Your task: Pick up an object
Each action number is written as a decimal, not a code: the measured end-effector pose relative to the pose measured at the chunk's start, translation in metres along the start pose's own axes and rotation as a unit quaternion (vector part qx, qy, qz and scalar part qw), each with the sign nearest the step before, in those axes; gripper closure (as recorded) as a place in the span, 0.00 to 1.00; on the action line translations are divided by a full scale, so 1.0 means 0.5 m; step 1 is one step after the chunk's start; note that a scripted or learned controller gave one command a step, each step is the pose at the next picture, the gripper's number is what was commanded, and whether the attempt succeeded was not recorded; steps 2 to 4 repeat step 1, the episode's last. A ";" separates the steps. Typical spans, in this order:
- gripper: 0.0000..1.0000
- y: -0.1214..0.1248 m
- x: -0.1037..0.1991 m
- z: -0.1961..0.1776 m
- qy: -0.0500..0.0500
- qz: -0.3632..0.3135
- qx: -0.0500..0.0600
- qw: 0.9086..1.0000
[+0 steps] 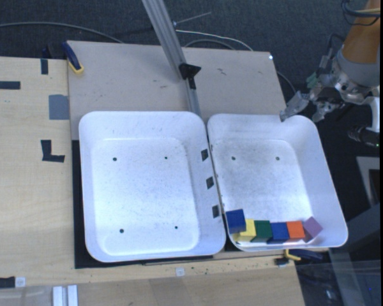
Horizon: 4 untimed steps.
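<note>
I see the gripper at the upper right, over the right bin's far corner, fingers spread, holding nothing. The coloured blocks sit along that bin's bottom edge.

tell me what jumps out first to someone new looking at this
A row of coloured blocks, blue, yellow, green, orange and purple, is huddled along the near edge of the right bin. The gripper hangs at that bin's far right corner, well away from them. A metal pole slants across the board behind the bins.
</note>
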<state>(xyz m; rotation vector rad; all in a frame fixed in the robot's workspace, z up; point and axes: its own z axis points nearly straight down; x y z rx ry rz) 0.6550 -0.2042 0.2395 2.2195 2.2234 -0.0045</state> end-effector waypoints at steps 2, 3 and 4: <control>0.00 -0.089 0.040 -0.199 0.000 0.000 -0.005 1.000; 0.00 -0.089 0.040 -0.199 0.000 0.000 -0.005 1.000; 0.00 -0.089 0.040 -0.199 0.000 0.000 -0.005 1.000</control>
